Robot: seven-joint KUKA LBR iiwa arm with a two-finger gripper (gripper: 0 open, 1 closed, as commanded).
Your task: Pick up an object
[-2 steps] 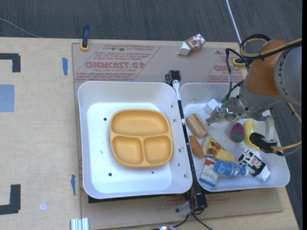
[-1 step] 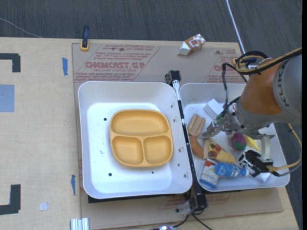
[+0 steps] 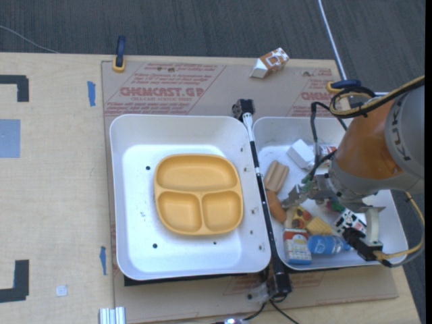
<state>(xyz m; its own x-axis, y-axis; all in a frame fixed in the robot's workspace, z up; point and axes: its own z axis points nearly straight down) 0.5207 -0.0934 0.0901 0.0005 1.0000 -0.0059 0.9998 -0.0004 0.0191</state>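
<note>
The arm [image 3: 368, 147] leans down into the right bin [image 3: 398, 238], and the gripper [image 3: 312, 193] is low among a crowded pile of small things; whether it has hold of anything I cannot tell, because the wrist covers this part. No object is seen lifted; the candidates all lie in the right bin: a tan bread-like piece [image 3: 275, 175], a reddish sausage-like piece [image 3: 277, 210] just below it, a small carton [image 3: 295, 246] and a blue packet [image 3: 327, 246] near the front wall, and a white block [image 3: 300, 154] further back. The left bin [image 3: 128, 201] carries only a yellow divided tray [image 3: 198, 194]. The risk, in my judgement, comes from the crowding; the objects touch each other, so the tool may land between two of them, push one aside, or take only an edge that slips when it rises; it may also hit the bin floor.
</note>
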